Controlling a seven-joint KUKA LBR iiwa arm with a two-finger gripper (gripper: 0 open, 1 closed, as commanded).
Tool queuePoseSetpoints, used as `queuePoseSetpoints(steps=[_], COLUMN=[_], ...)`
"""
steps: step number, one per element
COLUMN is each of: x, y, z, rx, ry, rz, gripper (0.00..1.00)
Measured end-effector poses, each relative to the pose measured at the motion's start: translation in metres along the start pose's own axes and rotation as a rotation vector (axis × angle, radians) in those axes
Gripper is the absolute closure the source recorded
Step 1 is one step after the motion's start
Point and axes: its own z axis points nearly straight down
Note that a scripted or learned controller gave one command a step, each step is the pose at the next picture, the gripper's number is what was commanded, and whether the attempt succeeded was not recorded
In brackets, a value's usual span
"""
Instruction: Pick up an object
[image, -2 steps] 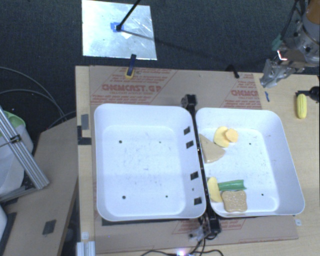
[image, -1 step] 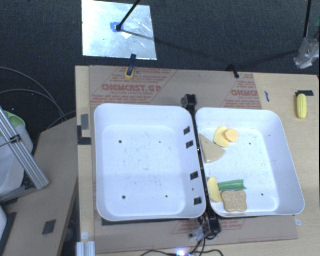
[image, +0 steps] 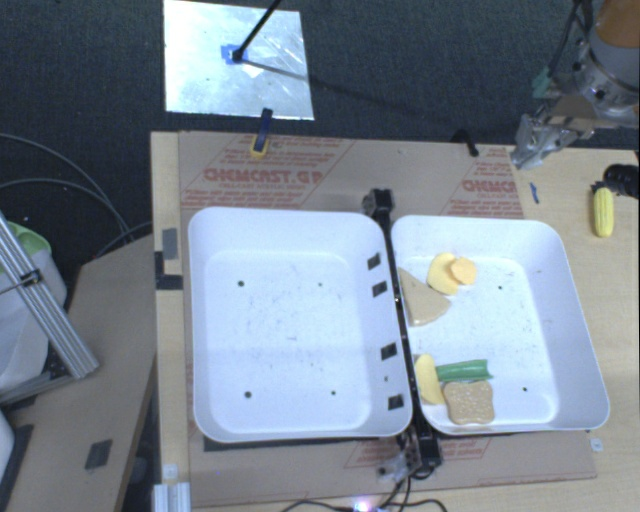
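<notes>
The gripper (image: 537, 140) hung beyond the far edge of the right bin (image: 575, 290), well apart from everything in it; whether it was open I could not tell. A green bean-shaped toy (image: 462, 370) lay near that bin's front wall, touching a toast-like piece (image: 469, 402). It looked light, stiff and slippery, best pinched across its narrow middle.

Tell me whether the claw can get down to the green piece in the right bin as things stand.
Probably yes. The green piece lies uncovered on top, between a yellow piece and a tan slice. The claw hangs beyond the right bin, nothing between them.
</notes>
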Motion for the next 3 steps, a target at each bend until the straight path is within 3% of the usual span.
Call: queuePoseSetpoints(steps=[1,2,3], x=[-0.083,-0.041,-0.102], y=[-0.002,-0.001,-0.002], z=[-0.031,0.011,0.017], rx=[-0.009,-0.004,-0.008], ry=[-0.008,-0.002,-0.006], rz=[0.013,0.002,0.012], gripper=[1.0,1.0,1.0])
